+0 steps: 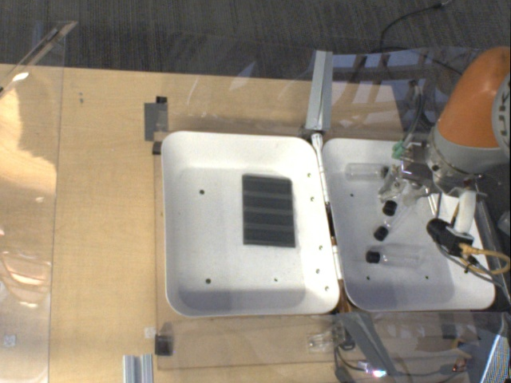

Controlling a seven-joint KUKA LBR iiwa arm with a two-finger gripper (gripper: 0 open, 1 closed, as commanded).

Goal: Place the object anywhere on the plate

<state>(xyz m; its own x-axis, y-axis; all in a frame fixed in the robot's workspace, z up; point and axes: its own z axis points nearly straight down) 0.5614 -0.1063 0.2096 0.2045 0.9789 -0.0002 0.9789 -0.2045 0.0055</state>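
A dark grey ribbed plate lies flat in the middle of the left bin. In the right bin lie small clear tubes with black caps: one just below the gripper, another under it, and a third lying sideways nearer the front. A clear piece rests near the bin's back left. My gripper hangs over the back half of the right bin, close above the tubes. Nothing can be made out in its grasp.
The arm's orange band and grey wrist cover the right bin's back right corner. Black and yellow cables trail along that bin's right side. A metal post stands behind the ridge between the bins.
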